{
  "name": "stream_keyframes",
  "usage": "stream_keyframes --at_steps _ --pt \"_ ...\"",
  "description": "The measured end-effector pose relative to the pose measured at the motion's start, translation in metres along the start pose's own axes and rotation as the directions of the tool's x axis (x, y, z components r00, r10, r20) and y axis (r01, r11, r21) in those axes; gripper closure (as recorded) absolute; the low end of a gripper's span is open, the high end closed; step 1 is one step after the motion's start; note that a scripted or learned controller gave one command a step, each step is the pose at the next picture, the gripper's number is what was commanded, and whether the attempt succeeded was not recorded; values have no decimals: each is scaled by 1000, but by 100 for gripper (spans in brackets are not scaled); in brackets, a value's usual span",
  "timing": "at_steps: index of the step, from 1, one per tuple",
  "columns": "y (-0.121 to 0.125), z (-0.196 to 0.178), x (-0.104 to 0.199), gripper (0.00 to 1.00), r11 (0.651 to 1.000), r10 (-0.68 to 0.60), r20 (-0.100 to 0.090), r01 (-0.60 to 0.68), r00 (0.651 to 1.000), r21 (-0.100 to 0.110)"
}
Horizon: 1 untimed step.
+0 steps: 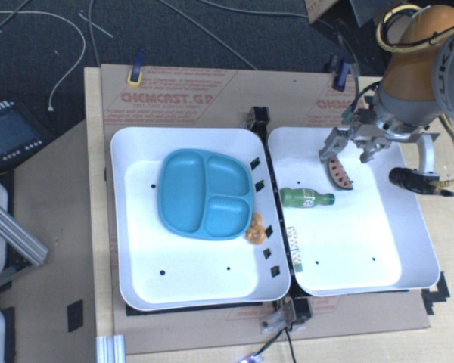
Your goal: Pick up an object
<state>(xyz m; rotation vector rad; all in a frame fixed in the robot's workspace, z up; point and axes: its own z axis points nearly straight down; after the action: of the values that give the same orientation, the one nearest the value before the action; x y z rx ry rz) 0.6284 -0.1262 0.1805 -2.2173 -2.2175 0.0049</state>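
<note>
Grey arm (439, 74), orange band, yellow cable, grey claw (353, 148)

A robotics laboratory test cell. An industrial arm (420, 59) with an orange band reaches over a desk (98, 225) topped with printed protective board held by blue clamps (136, 72) at its far edge. Two shallow white bins (129, 225) sit side by side as a fixed work area. Loose cables (68, 21) trail across dark carpet beyond the far edge, and aluminium framing (11, 229) stands off the left edge.
</note>
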Motion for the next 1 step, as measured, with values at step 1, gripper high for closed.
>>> stream_keyframes --at_steps 1 --pt "-1 59 9 0 1000 -1 -1 1 1000 2"
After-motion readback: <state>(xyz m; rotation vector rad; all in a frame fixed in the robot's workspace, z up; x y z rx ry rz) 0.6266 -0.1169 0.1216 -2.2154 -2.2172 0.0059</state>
